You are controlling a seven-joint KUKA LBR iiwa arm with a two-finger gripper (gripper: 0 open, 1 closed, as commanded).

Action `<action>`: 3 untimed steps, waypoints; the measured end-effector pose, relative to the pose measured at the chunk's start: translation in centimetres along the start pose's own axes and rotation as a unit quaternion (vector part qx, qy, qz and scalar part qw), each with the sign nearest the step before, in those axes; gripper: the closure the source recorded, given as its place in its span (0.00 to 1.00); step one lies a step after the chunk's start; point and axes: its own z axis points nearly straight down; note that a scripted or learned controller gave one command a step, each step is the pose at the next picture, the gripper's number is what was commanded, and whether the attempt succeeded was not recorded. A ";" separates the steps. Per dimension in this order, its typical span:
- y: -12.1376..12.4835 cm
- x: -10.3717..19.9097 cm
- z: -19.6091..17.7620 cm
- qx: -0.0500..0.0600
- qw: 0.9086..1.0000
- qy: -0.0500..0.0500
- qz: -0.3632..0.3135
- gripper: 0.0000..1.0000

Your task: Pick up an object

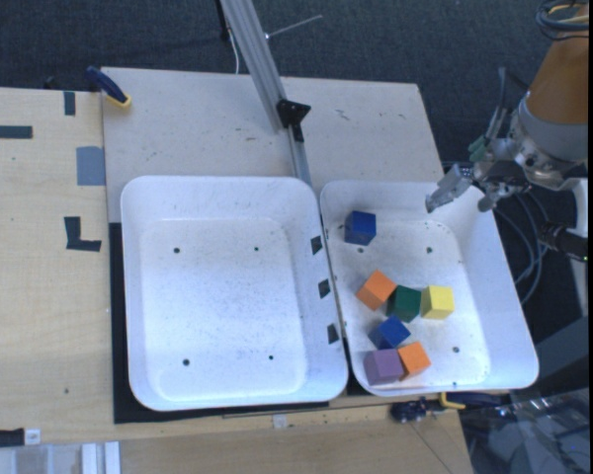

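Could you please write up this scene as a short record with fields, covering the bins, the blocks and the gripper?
left bin: white, shallow, no blocks seen in it
right bin: white, holds seven blocks
lone block: dark blue block, near the far end, apart from the rest
cluster: orange block, green block, yellow block, blue block, purple block, small orange block
gripper: above the right bin's far right corner, holding nothing
task status: no block picked up yet

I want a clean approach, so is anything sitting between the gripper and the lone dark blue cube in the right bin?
Nothing visible does: bare white bin floor lies between the gripper and the dark blue cube.
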 end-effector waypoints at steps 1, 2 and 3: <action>0.0 0.0 0.0 0.000 1.000 0.000 0.000 0.00; -1.0 0.5 5.2 0.003 1.000 0.000 0.000 0.00; -0.7 0.8 9.7 0.002 1.000 0.000 0.000 0.00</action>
